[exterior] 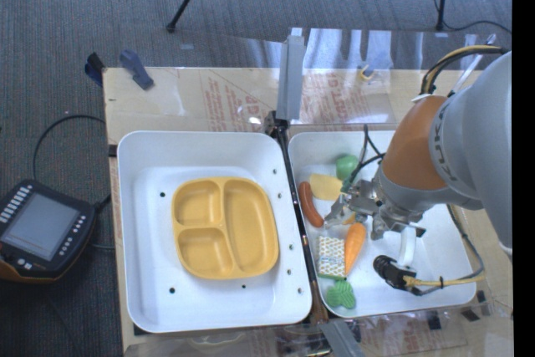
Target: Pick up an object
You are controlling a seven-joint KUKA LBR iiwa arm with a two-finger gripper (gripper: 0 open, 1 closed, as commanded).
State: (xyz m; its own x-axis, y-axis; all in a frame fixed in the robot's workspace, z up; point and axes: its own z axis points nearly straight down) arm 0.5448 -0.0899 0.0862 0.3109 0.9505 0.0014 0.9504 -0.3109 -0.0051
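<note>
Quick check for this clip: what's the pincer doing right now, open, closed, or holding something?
Pincer: low in the right bin, at the top of the toy carrot; open or closed cannot be told from this view, and no object is seen between its fingers.

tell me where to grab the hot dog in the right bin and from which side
Grip the hot dog across its narrow middle, coming straight down from above. It lies flat and long beside the bin wall, so the fingers should likely close across its width; the wall side looks tight, and the cheese wedge crowds the other.
</note>
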